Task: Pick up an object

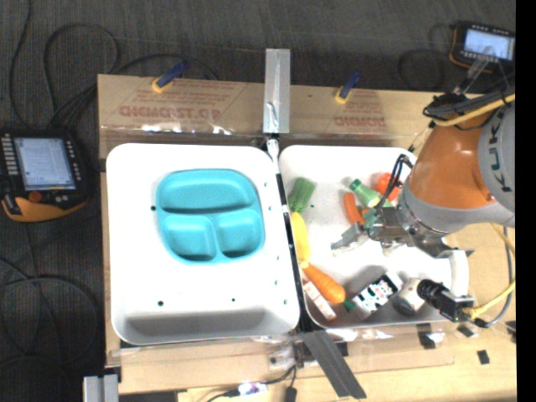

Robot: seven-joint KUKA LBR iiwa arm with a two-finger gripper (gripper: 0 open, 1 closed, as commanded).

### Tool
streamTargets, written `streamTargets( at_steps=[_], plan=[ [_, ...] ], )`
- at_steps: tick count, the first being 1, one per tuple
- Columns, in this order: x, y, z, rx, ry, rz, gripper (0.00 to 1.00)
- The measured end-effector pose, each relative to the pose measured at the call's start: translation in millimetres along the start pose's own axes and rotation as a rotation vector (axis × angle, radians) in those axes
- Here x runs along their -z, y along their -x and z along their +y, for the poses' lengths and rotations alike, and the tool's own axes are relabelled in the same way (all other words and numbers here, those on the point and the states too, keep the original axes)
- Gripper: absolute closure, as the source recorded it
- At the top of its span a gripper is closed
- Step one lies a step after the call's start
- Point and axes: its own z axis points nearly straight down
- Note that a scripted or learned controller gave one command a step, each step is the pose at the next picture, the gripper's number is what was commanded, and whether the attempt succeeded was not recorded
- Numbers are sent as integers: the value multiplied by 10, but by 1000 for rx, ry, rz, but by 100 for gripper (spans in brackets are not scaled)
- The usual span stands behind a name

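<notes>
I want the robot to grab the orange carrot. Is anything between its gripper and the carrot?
No. In the camera view, only bare white bin floor lies between the gripper and the carrot.

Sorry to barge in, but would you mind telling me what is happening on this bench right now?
The grey and orange arm reaches into the right bin, its gripper low among small toy foods such as a carrot and a yellow piece. Nothing is visibly held. The left bin holds a blue divided tray.
</notes>
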Motion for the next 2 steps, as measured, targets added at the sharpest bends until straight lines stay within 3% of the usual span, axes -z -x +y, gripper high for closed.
streamTargets(
  at_steps=[1,2],
  plan=[
    [-531,221,998,56,2,3,0],
    [-530,222,998,56,2,3,0]
  ],
)
